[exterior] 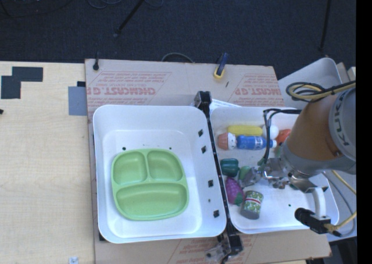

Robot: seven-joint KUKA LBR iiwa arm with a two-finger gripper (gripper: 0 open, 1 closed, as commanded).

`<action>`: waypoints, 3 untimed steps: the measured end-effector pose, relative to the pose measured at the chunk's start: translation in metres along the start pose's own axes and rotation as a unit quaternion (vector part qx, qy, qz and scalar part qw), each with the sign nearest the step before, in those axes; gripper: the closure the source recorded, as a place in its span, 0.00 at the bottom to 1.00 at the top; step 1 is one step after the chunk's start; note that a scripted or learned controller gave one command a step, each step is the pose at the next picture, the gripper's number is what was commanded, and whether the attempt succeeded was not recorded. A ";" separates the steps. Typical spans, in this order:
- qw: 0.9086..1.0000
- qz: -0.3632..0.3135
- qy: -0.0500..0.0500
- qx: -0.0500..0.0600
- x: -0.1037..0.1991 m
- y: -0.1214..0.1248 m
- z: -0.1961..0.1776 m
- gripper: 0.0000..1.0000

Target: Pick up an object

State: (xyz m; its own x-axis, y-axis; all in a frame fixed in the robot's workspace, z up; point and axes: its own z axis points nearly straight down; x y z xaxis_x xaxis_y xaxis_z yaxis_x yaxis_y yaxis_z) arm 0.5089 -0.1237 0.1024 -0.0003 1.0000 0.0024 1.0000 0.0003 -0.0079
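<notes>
Reaching is the step in hand, by my reading: the arm (317, 135) leans over the right bin (279, 219), and the gripper (268, 174) sits low among the clutter there. Whether its jaws are open or closed I cannot tell; the wrist and cables hide them, and nothing is seen gripped.

Candidates to pick all lie in the right bin. A blue-and-white bottle (247, 142) lies on its side near the far wall, with a yellow piece (244, 130) just behind it and something orange (283, 136) beside the arm. Nearer the divider sit a dark green piece (229, 167), a purple one (233, 189) and a small patterned can (252, 203), tilted.

Next, the jaws would need to settle around one item, probably something close to the green piece, close, then lift clear.

The left bin (116, 123) holds a green divided tray (150, 184), lying flat.
</notes>
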 end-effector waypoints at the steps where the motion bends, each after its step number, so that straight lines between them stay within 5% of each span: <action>1: 1.000 0.000 0.000 -0.001 0.002 0.000 0.016 0.00; 2: 1.000 0.004 0.000 -0.002 0.000 0.000 0.004 1.00; 3: 1.000 0.000 -0.001 -0.004 0.007 -0.004 -0.053 1.00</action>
State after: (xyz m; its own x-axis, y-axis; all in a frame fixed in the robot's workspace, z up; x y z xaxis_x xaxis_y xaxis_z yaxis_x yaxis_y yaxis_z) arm 0.5050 -0.1164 0.1553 -0.0008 1.0000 0.0007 1.0000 0.0008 0.0006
